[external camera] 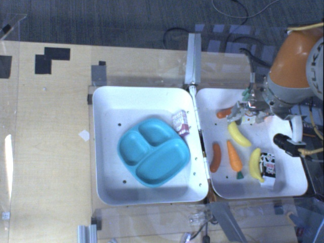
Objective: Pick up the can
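The can [180,123] is small, white and maroon, and lies on its side in the left bin [109,135] against that bin's right wall, touching the blue divided plate [154,152]. My gripper [247,114] hangs over the back of the right bin [298,189], well to the right of the can and across the wall between the bins. It is open with only bare bin floor between its fingers. Just below it lies a yellow banana [239,134].
In the right bin lie an orange piece [224,113] left of the gripper, a sausage [215,157], a carrot [234,158], a second banana [255,164] and a black-and-white carton [268,167]. A metal post [194,54] stands behind the bins.
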Motion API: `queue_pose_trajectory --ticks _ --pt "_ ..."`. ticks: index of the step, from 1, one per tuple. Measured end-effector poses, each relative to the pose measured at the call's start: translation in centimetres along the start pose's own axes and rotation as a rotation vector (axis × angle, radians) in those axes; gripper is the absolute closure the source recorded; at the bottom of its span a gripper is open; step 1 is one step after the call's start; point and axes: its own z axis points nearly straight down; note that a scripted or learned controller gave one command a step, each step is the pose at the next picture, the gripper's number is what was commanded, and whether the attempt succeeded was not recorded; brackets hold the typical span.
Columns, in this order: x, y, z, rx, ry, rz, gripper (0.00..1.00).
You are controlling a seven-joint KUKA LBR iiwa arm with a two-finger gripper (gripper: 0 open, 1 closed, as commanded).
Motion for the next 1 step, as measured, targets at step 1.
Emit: queue_pose_trajectory --ticks 1 --pt "-5.62 3.04 7.56 0.001 -0.001 0.140 0.00"
